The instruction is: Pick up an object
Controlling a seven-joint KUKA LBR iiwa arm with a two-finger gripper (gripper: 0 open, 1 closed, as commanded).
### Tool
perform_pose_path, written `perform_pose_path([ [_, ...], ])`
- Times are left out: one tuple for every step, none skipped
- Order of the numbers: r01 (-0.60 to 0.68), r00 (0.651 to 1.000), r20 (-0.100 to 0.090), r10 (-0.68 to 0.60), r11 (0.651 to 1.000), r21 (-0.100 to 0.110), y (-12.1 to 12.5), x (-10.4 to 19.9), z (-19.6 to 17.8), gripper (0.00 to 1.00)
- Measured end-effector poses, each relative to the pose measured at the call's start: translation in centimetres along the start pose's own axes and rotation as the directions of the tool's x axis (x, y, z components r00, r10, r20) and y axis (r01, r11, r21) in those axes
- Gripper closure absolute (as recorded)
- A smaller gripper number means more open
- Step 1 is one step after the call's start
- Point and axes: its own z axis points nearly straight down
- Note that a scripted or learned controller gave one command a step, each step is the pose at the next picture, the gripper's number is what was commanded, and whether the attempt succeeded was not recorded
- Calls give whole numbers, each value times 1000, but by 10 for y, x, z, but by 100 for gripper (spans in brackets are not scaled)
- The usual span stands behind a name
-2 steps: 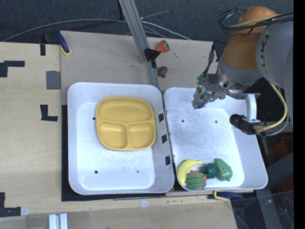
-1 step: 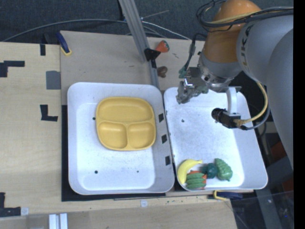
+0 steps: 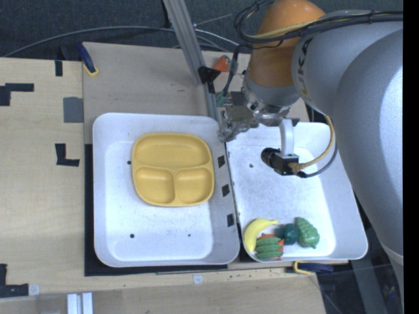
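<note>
From the camera above, two shallow white bins sit side by side on the bench (image 3: 39,195). The left bin (image 3: 108,241) holds a yellow divided plate (image 3: 173,169), lying flat in its upper half, with one long compartment and two smaller ones. The right bin (image 3: 340,234) holds a cluster of toy food in its near corner, close to the wall between the bins: a yellow banana (image 3: 256,228), a red-and-green piece (image 3: 268,246) just beside it, a dark teal piece (image 3: 289,233), and a green leafy piece (image 3: 307,233), all touching or nearly so.

A grey metal strut (image 3: 185,34) slants down to the divider at the far side of the bins. Black cables loop over the arm's orange band (image 3: 288,34).

The claw (image 3: 229,126) hangs over the far end of the divider, well apart from the toy food. Whether it is spread or pressed together cannot be told; nothing is seen between its tips.
</note>
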Motion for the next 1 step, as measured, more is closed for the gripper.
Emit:
perform_pose_path([
  [0,1000,0,0,1000,-2,25,50,7,100],
])
